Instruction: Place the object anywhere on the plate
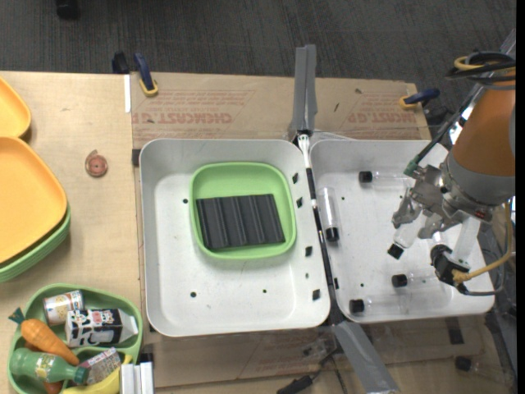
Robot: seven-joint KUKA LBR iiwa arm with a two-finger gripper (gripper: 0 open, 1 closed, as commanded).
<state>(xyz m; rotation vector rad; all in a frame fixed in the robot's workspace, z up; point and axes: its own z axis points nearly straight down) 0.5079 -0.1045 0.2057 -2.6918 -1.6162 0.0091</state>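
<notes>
A white marker (pixel 328 213) with a black cap is seen lying in the right bin (pixel 377 306), just beside the wall that divides it from the left bin (pixel 168 298), its capped end turned toward the camera. The green plate (pixel 242 176) is set in the middle of the left bin, and a dark ribbed slab (pixel 239 222) is laid across its centre. The marker is kept apart from the plate by the two bin walls. The gripper (pixel 410 224) is positioned over the right half of the right bin, well apart from the marker, at the end of the grey arm (pixel 484 138) with its orange band. Whether its fingers are apart or together cannot be told from this angle. On the bench to the left, stacked yellow trays (pixel 29 195) and a green bowl (pixel 123 312) of small groceries are seen.
</notes>
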